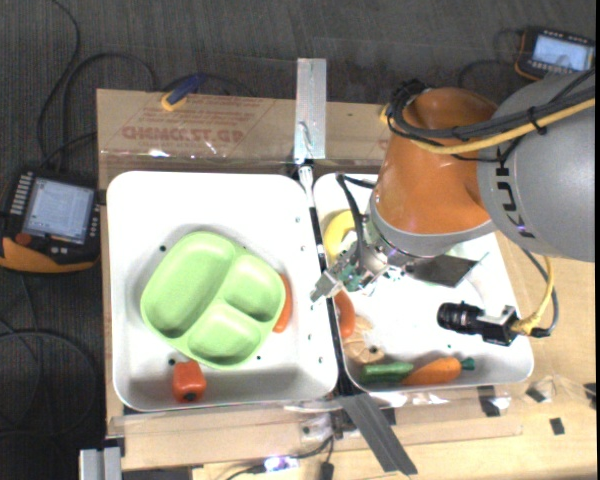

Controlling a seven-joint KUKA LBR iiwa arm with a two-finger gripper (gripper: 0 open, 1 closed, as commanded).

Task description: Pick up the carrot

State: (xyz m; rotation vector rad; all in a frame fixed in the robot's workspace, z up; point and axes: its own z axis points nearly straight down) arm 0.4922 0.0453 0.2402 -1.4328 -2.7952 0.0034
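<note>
Grey-and-orange arm (450,183) looms over the right bin (510,363); carrot not yet lifted.
Carrot (435,371) lies at lower right along the bin's front wall; gripper (342,278) hovers mid-frame, its grip unreadable, nothing visibly held.

One fixed camera looks down on my bench from above, tilted slightly so the far edge sits toward the top of the frame. It is far enough back to take in both white bins side by side, the left bin (120,268) and the right bin (500,368), plus dark floor around them. My arm (450,178) enters from the right, close beneath the lens, and looms large over the right bin.
</note>
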